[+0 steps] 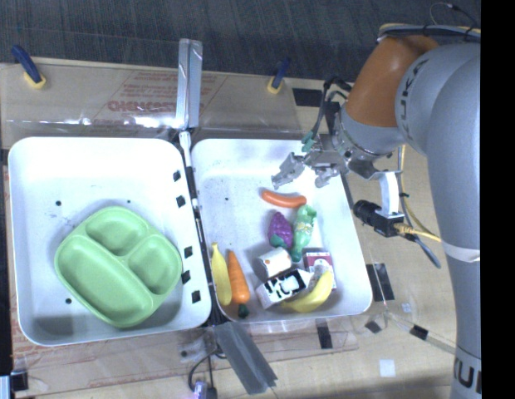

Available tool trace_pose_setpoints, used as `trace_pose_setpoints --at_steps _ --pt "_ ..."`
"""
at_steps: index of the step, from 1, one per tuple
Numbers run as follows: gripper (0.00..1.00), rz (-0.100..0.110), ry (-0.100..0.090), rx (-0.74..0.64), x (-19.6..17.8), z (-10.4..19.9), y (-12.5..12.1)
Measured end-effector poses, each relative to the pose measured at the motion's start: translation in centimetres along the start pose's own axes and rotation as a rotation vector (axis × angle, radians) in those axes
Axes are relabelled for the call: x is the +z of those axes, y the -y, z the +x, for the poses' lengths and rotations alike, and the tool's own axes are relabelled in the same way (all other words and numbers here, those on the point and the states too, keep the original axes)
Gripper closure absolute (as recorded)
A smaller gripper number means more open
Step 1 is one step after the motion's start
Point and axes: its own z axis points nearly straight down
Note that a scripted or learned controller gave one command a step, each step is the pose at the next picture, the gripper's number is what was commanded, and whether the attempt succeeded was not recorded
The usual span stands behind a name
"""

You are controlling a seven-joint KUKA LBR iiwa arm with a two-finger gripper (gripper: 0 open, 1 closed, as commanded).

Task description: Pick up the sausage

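The gripper [306, 171] hangs just above the sausage [283, 198], its fingers apart and holding nothing.

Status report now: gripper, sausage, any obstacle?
Gripper open, holding nothing, above right bin. Sausage lies free just below it. Grapes close by, not blocking.

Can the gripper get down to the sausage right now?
Probably yes. The sausage lies bare on the right bin floor, nothing on top; the gripper hangs just above it, and the grapes sit slightly apart.
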Motion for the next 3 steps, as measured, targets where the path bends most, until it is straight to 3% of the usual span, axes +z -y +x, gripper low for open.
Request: trace_pose_setpoints --at_steps 1,2,3 --pt "0.00 -0.019 0.005 0.039 10.0 1.4 -1.8" --pt "0.00 -0.010 0.003 0.204 9.2 3.4 -1.7" --pt "0.00 -0.025 0.006 0.199 9.8 3.1 -2.4"
